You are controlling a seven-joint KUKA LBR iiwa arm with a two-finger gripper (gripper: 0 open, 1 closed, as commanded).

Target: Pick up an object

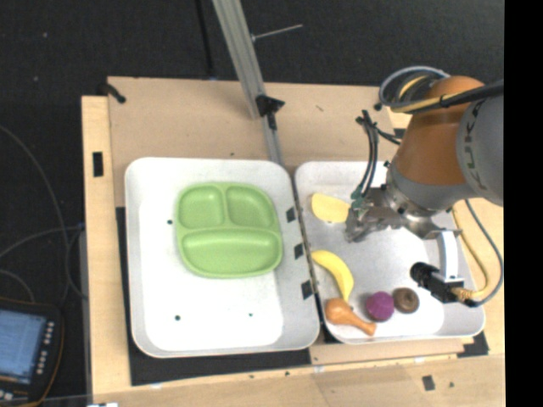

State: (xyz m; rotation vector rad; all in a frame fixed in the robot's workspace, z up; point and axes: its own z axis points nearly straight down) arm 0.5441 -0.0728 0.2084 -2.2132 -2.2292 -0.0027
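Observation:
The right bin (339, 176) holds a pale yellow piece (328, 208) near its back left, a yellow banana (334, 270), an orange pear-shaped toy (349, 315), a purple ball (380, 305) and a small brown ring (406, 299) along the front. My gripper (361, 225) hangs over the middle of this bin, just right of the pale yellow piece and above the banana. The arm's orange band and grey wrist cover much of the bin's back right. Nothing shows between the fingers.
The left bin (153, 312) carries a green divided plate (228, 230). A grey metal pole (242, 49) slants up from between the bins. A black part of the arm (428, 280) and cables lie over the right bin's right side.

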